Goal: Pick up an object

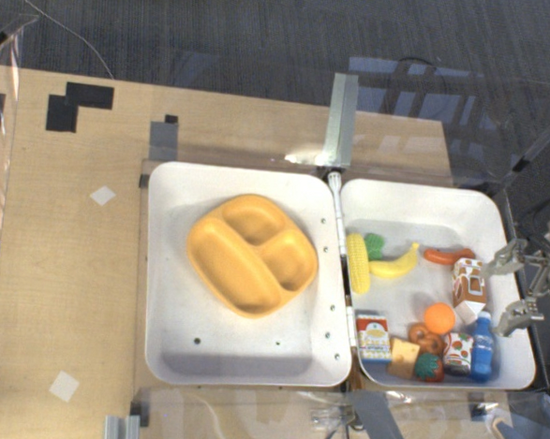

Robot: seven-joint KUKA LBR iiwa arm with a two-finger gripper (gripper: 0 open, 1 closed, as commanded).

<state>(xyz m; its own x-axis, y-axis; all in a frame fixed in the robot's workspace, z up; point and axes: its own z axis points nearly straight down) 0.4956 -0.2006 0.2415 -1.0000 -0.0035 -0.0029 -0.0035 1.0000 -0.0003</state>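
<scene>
The right bin holds several toy foods: a corn cob, a banana, a red pepper, a small carton, an orange, a blue bottle and a red box. My gripper hangs over that bin's right rim, just right of the carton and above the blue bottle. Its two fingers are spread open and hold nothing.
A yellow divided plate lies in the left bin. A green item sits beside the corn. Near the right bin's front edge are a tan block, a red can and a red-green piece. A metal post stands behind the bins.
</scene>
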